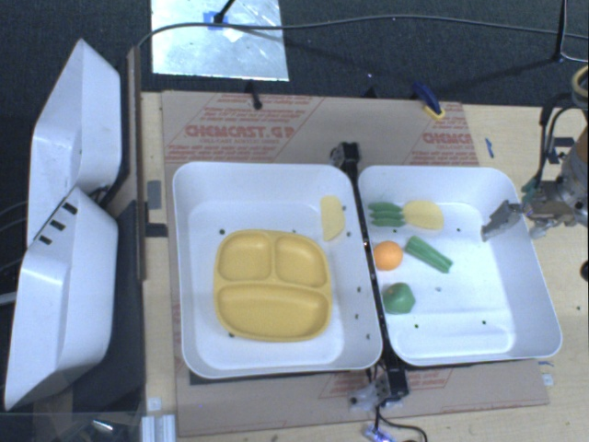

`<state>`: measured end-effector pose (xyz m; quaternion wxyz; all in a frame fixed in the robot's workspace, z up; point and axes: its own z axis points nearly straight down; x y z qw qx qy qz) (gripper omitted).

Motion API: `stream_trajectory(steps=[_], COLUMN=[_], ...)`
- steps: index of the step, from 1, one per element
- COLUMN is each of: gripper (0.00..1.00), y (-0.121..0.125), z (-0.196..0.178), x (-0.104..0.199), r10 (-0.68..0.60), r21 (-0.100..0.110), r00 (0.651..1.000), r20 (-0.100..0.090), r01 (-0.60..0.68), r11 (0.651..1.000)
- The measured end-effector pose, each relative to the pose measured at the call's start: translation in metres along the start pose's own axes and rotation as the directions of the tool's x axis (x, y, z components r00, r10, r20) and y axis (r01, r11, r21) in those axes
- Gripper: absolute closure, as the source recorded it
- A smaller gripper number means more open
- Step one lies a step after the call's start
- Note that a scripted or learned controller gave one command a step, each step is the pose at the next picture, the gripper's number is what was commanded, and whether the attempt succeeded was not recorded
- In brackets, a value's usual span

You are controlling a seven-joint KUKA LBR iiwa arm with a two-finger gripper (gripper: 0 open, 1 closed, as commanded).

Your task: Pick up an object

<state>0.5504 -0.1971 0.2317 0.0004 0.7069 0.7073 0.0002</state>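
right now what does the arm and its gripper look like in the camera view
At the view's right edge, the gripper is a small grey metal piece with a darker tip, mounted on a blurred grey-and-white wrist section. Thin dark cables loop above it, with a yellowish ring at the frame's edge. Finer markings are too blurred to read.

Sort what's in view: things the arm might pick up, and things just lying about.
For the job: end effector, orange ball, green stick, green lump, yellow piece, green bundle.

Lying about: yellow divided plate, foil sheet, cables.
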Motion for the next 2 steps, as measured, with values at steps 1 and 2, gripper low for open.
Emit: stream_trajectory(steps=[1, 2], gripper=[0.0, 0.0], y=[0.009, -0.002], z=[-0.074, -0.163], x=[0.052, 0.089], r10=[-0.005, -0.003], r21=[-0.007, -0.008], r00=[1.0, 1.0], r20=[0.0, 0.0], r01=[0.005, 0.003], r11=[1.0, 1.0])
